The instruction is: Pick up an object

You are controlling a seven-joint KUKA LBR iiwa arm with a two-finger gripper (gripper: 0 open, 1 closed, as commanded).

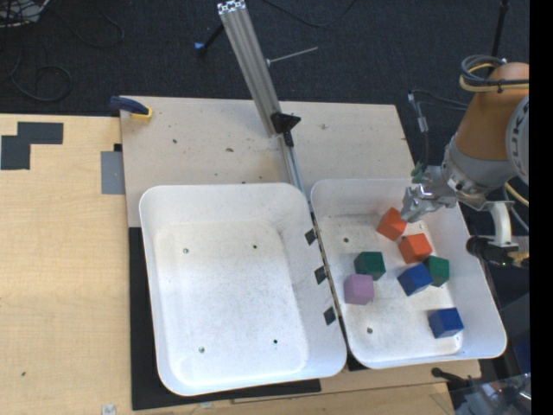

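My end effector [412, 206] hangs low in the right bin [484, 340], and I cannot tell its state. An orange block [391, 225] sits touching it, just below-left; another orange block [416, 247] lies near.

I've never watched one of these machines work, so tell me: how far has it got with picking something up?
Done: the arm has reached into the right bin, and its end effector sits right at an orange block. In hand: whether it grips that block, I cannot tell. Left: lifting it clear. The other orange block, purple block and the rest lie on the bin floor.
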